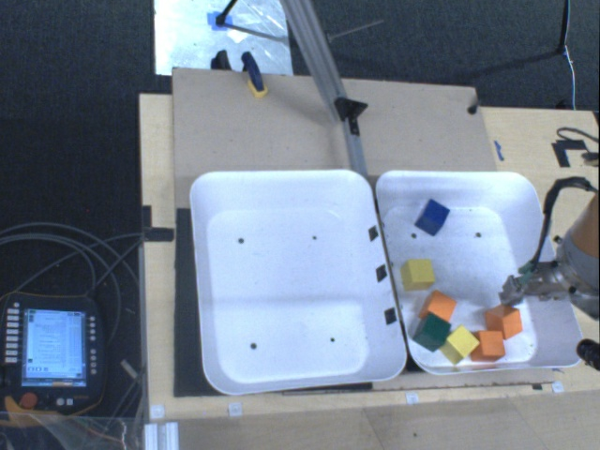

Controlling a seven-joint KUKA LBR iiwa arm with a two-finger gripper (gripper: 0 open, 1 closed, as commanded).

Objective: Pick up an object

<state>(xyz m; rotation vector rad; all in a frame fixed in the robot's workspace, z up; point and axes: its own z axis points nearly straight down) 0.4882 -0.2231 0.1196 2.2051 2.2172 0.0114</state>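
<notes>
So your gripper (515, 289) is down inside the right bin (450, 184), right at the bin's right-hand wall, and honestly I can't tell its state from this angle, it's too small and blurry to read. Nothing looks lifted yet.

All the blocks sit on the floor of that right bin. The nearest one to the gripper is an orange cube (504, 322), just below it, maybe touching, hard to say. Beside that, toward the bin's front wall, there's another orange cube (487, 345) and a yellow cube (460, 343). A green cube (432, 331) and a third orange block (438, 307) are closer to the bin's left wall, with a yellow block (418, 273) above them and a blue cube (432, 217) up near the back wall.

My read: you've got the approach done, and the actual grab and lift are what's left.
</notes>
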